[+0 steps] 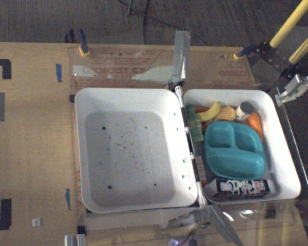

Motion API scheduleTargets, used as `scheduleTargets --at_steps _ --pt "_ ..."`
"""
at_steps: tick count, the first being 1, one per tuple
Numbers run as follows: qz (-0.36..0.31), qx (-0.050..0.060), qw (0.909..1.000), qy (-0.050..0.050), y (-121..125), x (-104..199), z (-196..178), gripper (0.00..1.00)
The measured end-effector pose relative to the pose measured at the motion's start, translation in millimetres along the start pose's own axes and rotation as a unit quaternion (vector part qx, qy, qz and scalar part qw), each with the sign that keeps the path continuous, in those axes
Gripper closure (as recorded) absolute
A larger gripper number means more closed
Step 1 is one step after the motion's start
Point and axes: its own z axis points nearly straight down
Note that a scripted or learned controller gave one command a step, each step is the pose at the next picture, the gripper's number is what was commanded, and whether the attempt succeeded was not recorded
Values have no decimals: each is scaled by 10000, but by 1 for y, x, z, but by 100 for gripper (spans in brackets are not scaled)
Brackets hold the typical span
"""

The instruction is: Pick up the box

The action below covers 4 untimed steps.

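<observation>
Box (245, 187) flat along near wall of right bin (290, 152), touching tray (233, 150) behind it; banana (210, 111) and carrot (255, 123) beyond. Claw state: cannot tell. Likely risk: little room beside box, so a slipped grasp or tray dragged along.

box (245, 187): glossy printed card | tray (233, 150): smooth teal plastic | bins (127, 99): white plastic
</observation>
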Motion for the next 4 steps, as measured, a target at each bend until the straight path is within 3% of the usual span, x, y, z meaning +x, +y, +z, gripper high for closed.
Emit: scheduleTargets --at_steps 1,2,3,4 --pt "-13 -21 10000 -15 2 1 -11 100" --pt "-38 34 10000 21 2 9 36 100" --pt "2 21 10000 23 51 136 10 100" --pt "-14 0 10000 17 52 137 0 100"
